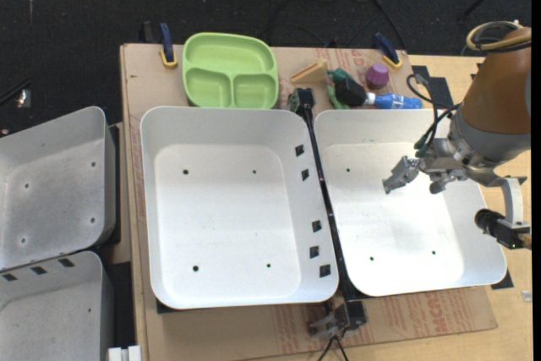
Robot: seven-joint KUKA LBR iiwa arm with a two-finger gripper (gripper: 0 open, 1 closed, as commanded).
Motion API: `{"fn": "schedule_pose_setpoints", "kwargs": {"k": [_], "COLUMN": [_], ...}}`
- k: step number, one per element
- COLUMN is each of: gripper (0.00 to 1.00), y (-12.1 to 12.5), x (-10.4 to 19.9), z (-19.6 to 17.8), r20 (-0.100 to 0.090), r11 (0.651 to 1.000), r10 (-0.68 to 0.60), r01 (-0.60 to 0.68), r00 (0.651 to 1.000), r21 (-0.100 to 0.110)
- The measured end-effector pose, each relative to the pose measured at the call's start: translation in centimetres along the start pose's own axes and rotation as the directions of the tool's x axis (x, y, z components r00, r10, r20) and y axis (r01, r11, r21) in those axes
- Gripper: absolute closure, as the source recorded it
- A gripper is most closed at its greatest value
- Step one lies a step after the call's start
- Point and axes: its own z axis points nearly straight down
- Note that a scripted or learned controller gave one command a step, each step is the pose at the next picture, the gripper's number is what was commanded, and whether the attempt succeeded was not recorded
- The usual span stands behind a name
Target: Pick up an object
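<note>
Jaws of your gripper (404,175) look parted, nothing between them; beneath them lies bare right bin (406,266). Beyond them, the small purple piece (377,76) probably handles light and stiff: pinch its sides.

Grey arm with orange band reaching in from the right, claw (416,174) pointing left, fingers spread, nothing between them

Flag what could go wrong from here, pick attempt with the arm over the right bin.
1. The end effector hangs over the right bin where the floor is bare white, so a descent here would likely grab nothing.
2. The small objects lie on the bench behind the bins, outside the rim; reaching them may mean crossing the bin wall.
3. The cable loops close by the wrist and could snag.
</note>
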Motion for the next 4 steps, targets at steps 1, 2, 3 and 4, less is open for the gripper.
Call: {"fn": "schedule_pose_setpoints", "kwargs": {"k": [1,2,3,4], "gripper": [0.0,0.0,0.0,1.0], "y": [0.3,-0.1,-0.1,0.0], "x": [0.0,-0.7,-0.6,-0.7], "z": [-0.6,5.5,10.6,9.3], "r20": [0.002,0.002,0.002,0.003], "r11": [1.0,1.0,1.0,1.0], "r10": [-0.002,0.0,-0.001,0.001], "r01": [0.003,0.0,0.001,-0.001], "r00": [1.0,1.0,1.0,1.0], "r21": [-0.012,-0.007,-0.008,-0.013]}}
